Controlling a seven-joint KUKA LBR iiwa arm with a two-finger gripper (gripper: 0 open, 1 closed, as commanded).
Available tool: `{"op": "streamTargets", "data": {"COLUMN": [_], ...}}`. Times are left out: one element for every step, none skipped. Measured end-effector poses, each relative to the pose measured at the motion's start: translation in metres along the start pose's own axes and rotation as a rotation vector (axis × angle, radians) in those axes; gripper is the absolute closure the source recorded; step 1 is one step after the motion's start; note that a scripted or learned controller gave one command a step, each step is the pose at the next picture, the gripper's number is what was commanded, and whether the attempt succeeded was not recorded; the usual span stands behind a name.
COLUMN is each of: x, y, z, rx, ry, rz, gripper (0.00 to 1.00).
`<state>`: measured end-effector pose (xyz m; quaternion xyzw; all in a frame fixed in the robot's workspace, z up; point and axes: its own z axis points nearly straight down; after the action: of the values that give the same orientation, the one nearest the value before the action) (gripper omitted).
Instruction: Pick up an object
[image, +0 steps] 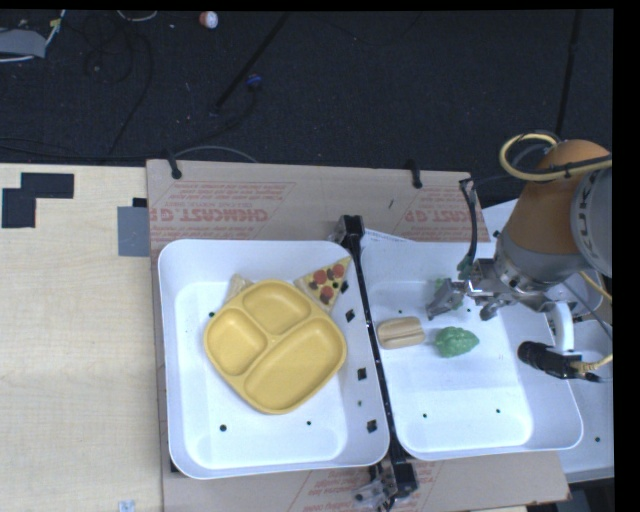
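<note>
The hand (462, 297) hangs low in the right bin (500, 425), its fingers spread open with nothing between them. Just below it lies a small green lumpy object (456, 341), and beside that, farther from the arm, a tan block (400, 332). The green piece looks light, probably soft plastic or foam, with bumpy sides that should not slip; closing across its narrow middle seems best. The block looks stiff and smooth; grip its long flat sides.
</note>
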<state>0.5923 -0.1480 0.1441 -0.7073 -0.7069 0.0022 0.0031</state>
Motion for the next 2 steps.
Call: {"op": "streamTargets", "data": {"x": [0.000,0.000], "y": [0.001,0.002], "z": [0.050,0.038], "rx": [-0.008,-0.009], "ry": [-0.001,0.000], "rz": [0.002,0.002], "gripper": [0.00,1.00]}}
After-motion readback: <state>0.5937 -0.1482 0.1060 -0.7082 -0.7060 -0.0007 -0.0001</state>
